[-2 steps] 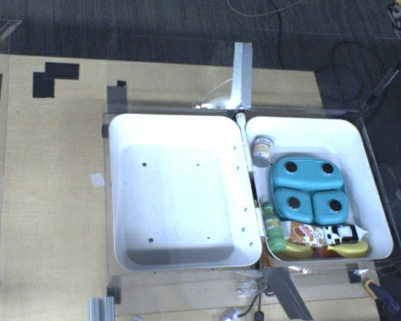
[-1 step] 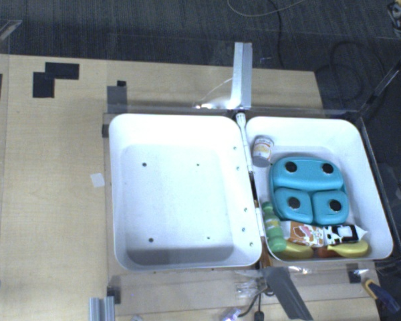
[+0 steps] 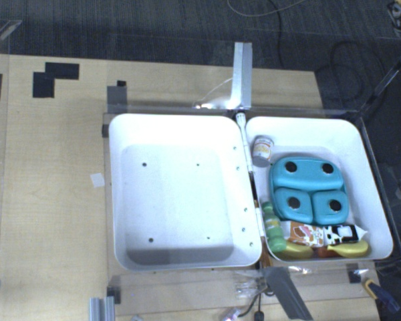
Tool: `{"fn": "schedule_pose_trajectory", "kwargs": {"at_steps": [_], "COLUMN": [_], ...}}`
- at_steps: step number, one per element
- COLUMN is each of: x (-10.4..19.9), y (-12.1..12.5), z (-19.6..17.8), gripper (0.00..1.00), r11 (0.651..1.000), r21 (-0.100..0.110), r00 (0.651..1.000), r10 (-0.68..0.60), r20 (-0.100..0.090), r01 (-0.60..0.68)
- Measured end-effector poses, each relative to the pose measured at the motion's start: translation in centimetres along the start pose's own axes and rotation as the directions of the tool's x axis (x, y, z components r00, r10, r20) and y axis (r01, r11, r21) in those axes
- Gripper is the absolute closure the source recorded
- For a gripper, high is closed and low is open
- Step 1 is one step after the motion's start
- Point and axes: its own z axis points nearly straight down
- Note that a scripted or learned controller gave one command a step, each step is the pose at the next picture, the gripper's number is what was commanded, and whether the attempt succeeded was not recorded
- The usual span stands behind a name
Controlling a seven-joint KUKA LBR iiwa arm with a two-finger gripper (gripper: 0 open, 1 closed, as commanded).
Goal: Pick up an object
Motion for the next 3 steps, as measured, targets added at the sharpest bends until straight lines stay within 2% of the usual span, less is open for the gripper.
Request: {"fn": "schedule_pose_trajectory", "kwargs": {"at_steps": [1, 3], "x": [-0.61, 0.09], "y": [-0.16, -0.16], "z": [0.13, -0.01], "gripper": [1.00, 1.00], "r11": [1.000, 1.000], "r21": [0.002, 0.000], "r00": [1.000, 1.000], "r10": [0.002, -0.002], "r20": [0.003, 0.000], "r01": [-0.002, 0.002]}}
